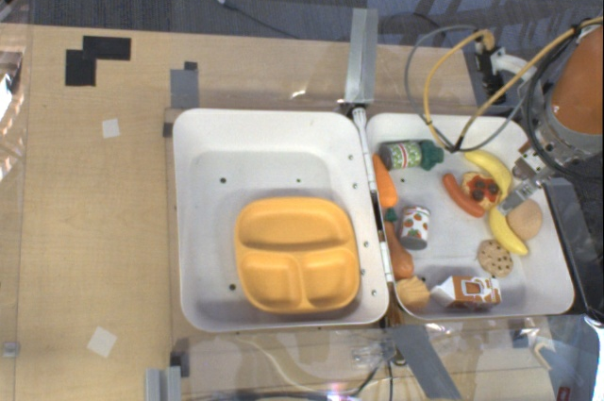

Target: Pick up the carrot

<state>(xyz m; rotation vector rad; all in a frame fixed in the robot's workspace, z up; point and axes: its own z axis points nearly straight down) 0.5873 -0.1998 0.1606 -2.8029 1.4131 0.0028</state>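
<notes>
carrot (384,183) | orange, green tip | lying, seemingly against right bin's left wall

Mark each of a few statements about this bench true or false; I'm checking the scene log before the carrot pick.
1. The carrot lies in the right bin, along its left wall. True.
2. The yellow tray sits in the right bin. False: it is in the left bin.
3. The gripper holds the carrot. False: it is across the bin from the carrot, near the bananas.
4. A green bottle lies right of the carrot's top. True.
</notes>
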